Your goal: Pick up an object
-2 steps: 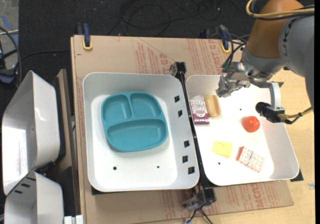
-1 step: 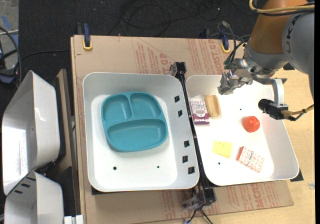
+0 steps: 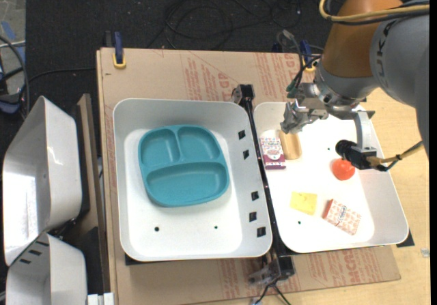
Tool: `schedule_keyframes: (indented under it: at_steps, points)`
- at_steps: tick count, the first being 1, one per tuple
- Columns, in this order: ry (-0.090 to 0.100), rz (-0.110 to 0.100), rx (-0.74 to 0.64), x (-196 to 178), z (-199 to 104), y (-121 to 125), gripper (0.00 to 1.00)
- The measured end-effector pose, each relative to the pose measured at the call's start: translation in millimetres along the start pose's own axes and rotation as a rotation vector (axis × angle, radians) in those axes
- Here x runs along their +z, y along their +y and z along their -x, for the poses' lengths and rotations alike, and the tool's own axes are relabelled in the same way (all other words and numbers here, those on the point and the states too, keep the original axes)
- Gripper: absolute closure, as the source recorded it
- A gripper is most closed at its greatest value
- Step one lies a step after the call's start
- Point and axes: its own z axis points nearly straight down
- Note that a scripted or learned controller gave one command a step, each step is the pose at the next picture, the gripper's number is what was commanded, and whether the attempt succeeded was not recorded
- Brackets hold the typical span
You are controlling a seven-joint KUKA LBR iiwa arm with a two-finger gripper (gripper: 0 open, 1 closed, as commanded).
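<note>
Left bin [image 3: 130, 160]: smooth teal compartment tray [image 3: 183, 164], centred. Right bin [image 3: 382, 215]: patterned carton [image 3: 272, 150] and tan cylinder [image 3: 291, 146] at left edge; yellow square [image 3: 304, 202], speckled packet [image 3: 341, 216] near front edge; orange ball [image 3: 343, 169]. Gripper [image 3: 295, 123] above cylinder; finger state undeterminable.

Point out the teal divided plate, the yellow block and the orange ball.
teal divided plate [image 3: 183, 166]: camera view, on its middle ridge.
yellow block [image 3: 304, 202]: camera view, middle of its top face.
orange ball [image 3: 343, 170]: camera view, middle of its visible surface.
</note>
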Motion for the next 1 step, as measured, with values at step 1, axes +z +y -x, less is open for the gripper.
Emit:
schedule_keyframes:
  at_steps: [1]
  points:
    - [-0.001,-0.002,0.0,3.4,-49.6,-12.8,1.0]
